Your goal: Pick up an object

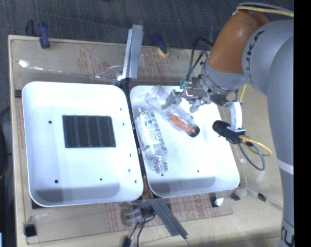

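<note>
Bottle (151, 134) lies left of end effector (182, 98), apart.

Right bin (217, 181) front bare; bottle (151, 135), orange tube (184, 123) crowd back-left.

Robotics lab test cell, not a home or shop: an industrial grey arm (271, 50) with an orange band reaches over a plywood surface (21, 60) carrying two shallow white bins (37, 189) side by side, split by a metal divider bar (132, 53). Blue clamps (42, 34) pin a clear sheet to the surface edge, loose cables (256, 148) trail beside the right bin, and dark carpet floor (68, 4) with what look like caster wheels shows at the top.
</note>
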Controlling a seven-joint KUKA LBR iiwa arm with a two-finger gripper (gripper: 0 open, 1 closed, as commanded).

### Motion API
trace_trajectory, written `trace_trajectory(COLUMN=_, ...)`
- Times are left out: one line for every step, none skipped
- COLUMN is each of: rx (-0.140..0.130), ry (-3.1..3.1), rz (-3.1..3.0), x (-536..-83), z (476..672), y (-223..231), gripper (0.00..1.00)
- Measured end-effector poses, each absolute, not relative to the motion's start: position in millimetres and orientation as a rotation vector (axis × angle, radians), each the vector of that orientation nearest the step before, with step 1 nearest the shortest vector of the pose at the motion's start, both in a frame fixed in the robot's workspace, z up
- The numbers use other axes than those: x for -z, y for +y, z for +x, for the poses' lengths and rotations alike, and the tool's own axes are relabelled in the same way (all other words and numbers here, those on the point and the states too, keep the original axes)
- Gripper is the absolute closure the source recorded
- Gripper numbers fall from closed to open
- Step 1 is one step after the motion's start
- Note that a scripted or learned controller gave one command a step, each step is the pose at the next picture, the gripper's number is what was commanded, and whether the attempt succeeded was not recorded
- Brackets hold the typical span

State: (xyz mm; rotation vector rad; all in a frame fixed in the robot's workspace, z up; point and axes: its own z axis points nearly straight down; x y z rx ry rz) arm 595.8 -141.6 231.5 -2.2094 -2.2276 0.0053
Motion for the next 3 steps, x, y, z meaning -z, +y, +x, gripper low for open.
trace_trajectory(rx=-0.004, ry=-2.384, rz=-2.039, x=-157, z=596.7, y=-211, gripper=0.00)
trace_trajectory(rx=-0.007, ry=-2.478, rz=-1.922, x=-106, z=621.5, y=-211, gripper=0.00)
trace_trajectory(rx=-0.002, ry=-2.548, rz=-1.846, x=-104, z=620.9, y=-212, gripper=0.00)
